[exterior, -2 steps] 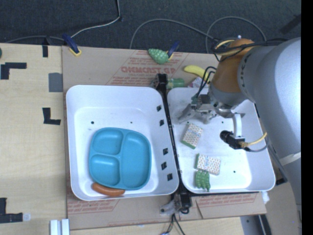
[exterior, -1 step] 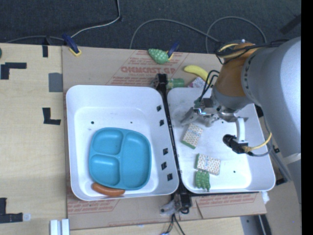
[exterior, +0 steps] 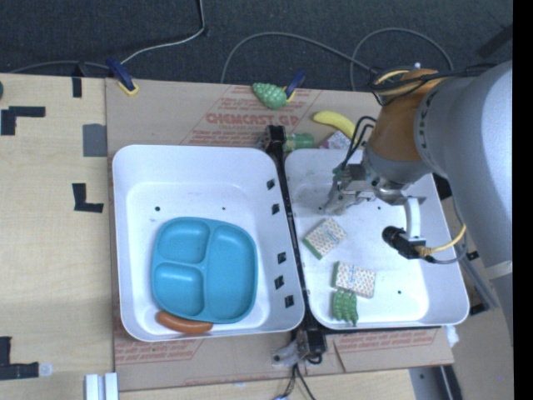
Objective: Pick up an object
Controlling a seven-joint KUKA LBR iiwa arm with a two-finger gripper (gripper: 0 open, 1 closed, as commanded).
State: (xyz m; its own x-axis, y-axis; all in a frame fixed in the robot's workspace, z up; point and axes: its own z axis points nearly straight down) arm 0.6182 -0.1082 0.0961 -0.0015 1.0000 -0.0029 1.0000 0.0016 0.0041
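We judge the checkered packet (exterior: 324,237) light and crushable, best pinched across its short sides; gripper (exterior: 337,200) opening indiscernible

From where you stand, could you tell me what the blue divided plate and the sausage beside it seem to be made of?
Blue divided plate: probably moulded plastic, with an even matte colour and soft rounded compartment edges.
Sausage: likely a plastic or rubber toy, uniformly orange with a faint sheen; which of the two is unclear.

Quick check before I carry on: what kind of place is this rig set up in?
Probably a robotics lab bench: two white bins clamped onto cardboard, toy items like a blue tray and banana, loose cables behind.
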